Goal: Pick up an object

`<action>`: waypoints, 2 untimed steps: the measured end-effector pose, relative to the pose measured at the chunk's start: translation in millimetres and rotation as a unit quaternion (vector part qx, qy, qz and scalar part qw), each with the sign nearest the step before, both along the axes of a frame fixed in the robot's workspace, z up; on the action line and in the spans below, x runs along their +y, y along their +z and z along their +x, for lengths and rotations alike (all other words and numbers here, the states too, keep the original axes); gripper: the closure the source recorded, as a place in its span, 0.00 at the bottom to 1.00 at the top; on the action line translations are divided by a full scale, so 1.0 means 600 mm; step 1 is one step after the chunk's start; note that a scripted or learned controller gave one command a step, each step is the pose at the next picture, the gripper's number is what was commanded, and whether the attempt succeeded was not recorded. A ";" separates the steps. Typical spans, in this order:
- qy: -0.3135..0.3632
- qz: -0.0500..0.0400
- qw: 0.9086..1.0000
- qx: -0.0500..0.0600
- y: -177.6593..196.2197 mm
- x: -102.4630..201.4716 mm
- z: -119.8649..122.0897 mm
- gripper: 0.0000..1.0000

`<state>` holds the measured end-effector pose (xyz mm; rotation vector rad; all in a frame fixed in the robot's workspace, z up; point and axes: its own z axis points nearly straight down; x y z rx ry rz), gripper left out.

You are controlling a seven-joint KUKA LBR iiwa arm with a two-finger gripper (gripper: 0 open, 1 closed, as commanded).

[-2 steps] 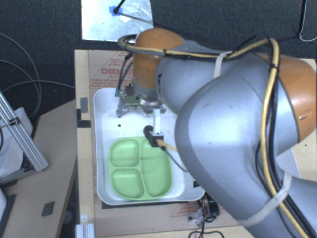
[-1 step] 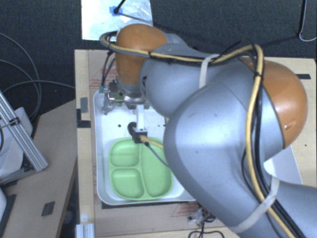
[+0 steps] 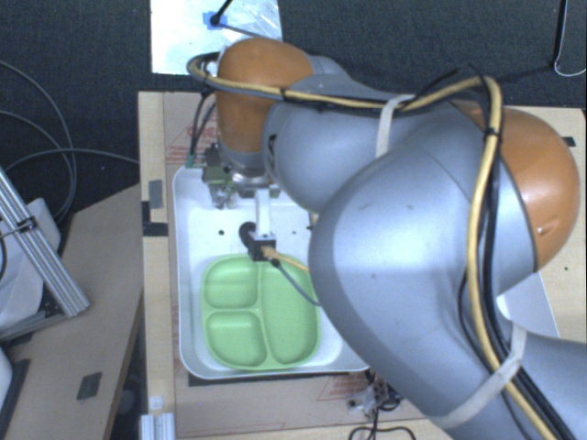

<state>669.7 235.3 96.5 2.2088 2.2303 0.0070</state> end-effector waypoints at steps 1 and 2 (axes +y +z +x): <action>-0.005 -0.001 1.000 0.006 -0.022 -0.001 -0.133 1.00; -0.004 0.001 1.000 0.004 -0.019 0.001 -0.308 1.00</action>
